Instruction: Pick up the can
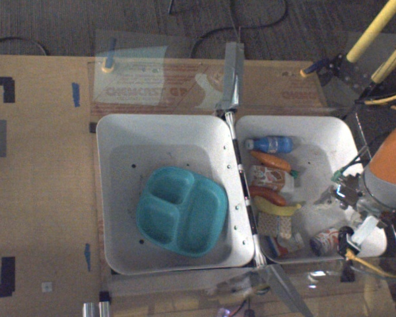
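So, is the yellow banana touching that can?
Apart. The camera view shows a strip of bare white floor of the bin between the banana and the can.

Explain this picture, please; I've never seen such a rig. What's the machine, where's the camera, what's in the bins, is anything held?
One camera looks down at a slant on a bench with two white bins. The grey arm with the orange band, reaching in from the right, is the robot; its gripper hangs over the right bin. The left bin holds a teal plate. The right bin holds a bottle, a carrot, a banana, some packets and the can, which lies in the bin, not held.
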`<state>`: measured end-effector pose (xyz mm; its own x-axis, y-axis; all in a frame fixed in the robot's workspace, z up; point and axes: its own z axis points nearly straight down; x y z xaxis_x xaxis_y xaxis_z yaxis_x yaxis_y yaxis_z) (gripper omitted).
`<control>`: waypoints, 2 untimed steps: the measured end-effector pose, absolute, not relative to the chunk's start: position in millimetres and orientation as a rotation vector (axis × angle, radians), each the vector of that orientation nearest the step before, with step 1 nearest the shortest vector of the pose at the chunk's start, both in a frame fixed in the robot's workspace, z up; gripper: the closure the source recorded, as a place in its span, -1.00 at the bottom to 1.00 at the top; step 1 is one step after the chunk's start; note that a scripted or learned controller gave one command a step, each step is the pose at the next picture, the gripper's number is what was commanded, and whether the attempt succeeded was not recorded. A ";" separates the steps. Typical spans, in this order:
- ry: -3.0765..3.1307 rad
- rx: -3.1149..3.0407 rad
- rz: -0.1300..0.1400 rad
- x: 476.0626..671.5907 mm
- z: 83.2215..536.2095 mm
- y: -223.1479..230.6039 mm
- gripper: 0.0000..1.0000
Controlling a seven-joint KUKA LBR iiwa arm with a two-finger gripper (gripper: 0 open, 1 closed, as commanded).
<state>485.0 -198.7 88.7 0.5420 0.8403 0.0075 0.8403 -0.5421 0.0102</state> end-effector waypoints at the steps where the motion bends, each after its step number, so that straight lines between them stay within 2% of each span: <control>1: 1.170 2.916 -0.003 552.9 183.8 -136.3 -1.00; 2: 1.053 2.960 -0.003 542.2 212.4 -209.9 -1.00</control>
<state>542.2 -209.9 212.4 0.7752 0.6317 -0.0018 0.6317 -0.7752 -0.0010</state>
